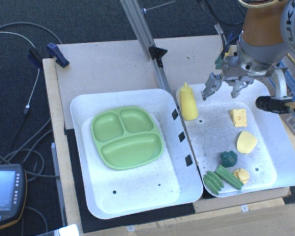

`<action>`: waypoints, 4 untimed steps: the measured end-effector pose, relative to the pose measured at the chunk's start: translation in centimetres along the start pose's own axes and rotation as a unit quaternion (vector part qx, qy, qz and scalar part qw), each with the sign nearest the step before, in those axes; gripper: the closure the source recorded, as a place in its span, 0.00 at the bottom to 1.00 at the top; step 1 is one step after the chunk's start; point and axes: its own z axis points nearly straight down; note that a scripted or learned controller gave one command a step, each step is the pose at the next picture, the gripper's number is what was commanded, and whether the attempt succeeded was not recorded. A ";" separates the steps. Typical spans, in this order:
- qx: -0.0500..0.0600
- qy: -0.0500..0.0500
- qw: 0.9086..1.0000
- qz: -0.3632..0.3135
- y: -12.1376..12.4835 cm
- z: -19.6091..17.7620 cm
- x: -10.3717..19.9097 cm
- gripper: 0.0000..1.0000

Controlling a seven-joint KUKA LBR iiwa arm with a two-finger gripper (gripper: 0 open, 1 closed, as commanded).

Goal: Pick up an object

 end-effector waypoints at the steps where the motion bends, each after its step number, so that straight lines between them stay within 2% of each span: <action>1: 0.000 0.000 1.000 0.000 0.0 0.0 0.0 0.00; 2: 0.003 0.000 1.000 0.001 -0.3 6.3 -0.4 0.00; 4: 0.002 0.000 1.000 0.001 -0.2 15.3 -0.5 0.00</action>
